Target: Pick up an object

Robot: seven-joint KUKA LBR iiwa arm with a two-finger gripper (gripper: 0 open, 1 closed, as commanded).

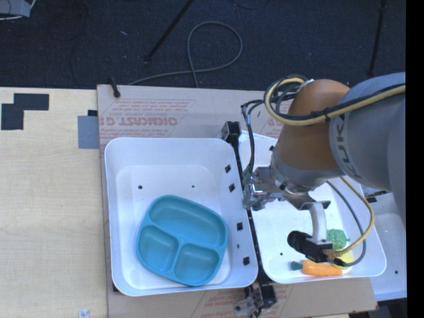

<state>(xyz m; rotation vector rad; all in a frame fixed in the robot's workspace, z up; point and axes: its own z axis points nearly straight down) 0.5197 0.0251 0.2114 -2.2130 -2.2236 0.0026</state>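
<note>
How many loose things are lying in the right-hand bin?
2. An orange carrot-like piece by the near rim of the right bin; a green lump behind it. The arm covers much of that bin, so more may be hidden.

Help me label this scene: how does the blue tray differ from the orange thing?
The blue tray is broad, with three compartments; the orange thing is small and slim. The blue tray lies in the left-hand bin; the orange thing lies in the right-hand bin. Both rest on white bin floors.

Blue tray (182, 239) crowds left bin (132, 161), corners seemingly free.
</note>
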